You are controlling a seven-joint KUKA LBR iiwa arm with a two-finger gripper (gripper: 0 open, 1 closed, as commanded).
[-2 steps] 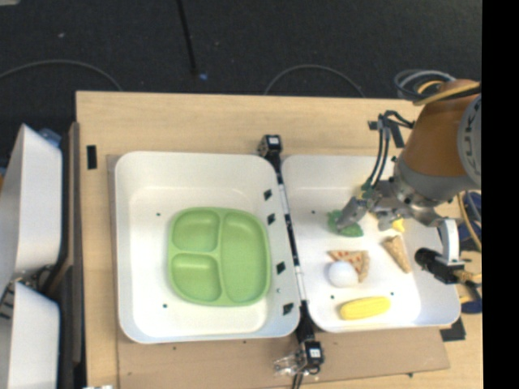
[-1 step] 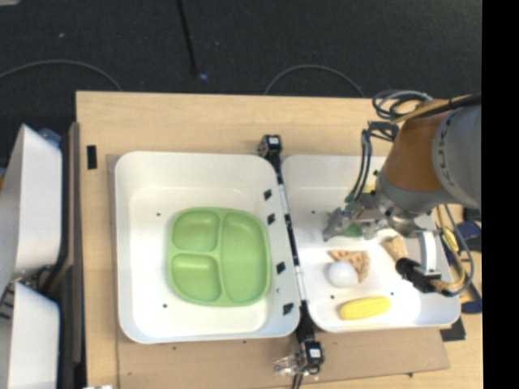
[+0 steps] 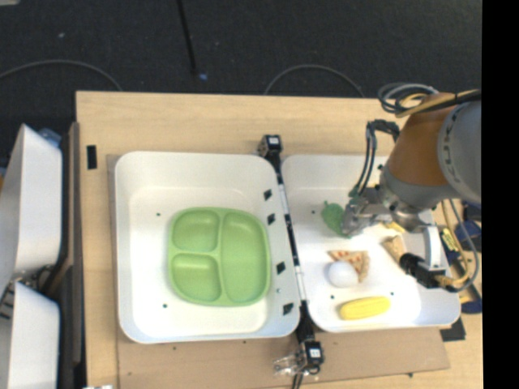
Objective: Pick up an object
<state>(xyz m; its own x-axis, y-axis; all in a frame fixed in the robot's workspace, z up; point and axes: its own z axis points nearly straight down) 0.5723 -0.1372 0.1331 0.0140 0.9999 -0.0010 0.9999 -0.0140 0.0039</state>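
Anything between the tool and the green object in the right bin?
Nothing visible. The tool sits right at the small dark green object near the middle of the right white bin. The flat tan wedge, white ball and yellow banana-shaped piece lie nearer the camera, off that line.

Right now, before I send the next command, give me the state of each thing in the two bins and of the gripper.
Green divided plate: flat in the left bin, nothing on it.
Green object: in the right bin, right beside the gripper; grasp unclear.
White ball: resting on the right bin floor, touching the pizza slice toy.
Yellow object: lying near the right bin's front edge, apart from the ball.
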